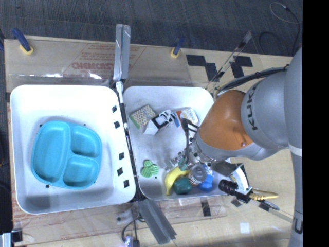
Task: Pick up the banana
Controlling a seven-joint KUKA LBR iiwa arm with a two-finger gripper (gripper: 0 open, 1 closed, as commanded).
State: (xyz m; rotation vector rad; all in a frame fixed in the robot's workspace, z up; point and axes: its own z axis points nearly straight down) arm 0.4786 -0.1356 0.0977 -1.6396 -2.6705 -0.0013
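Right bin, near wall: banana (175,178) lying just beside the gripper (186,161).

The banana lies close against the near wall of the right bin (154,192), touching a dark green object (182,187) on its right, with a green-striped item (149,169) just to its left and a blue object (205,182) and a clear round piece (197,175) crowding the same edge. The gripper stands over this cluster, just above the banana's upper end; whether it is open or closed on anything cannot be told. The grey arm (267,117) with its orange band (226,125) covers the bin's right side. Mid-bin floor shows open white room. Along the far wall sit a green-patterned box (142,116) and a black-and-white box (164,120). The left bin (20,138) holds a blue sectioned tray (66,153), with bare floor around it.
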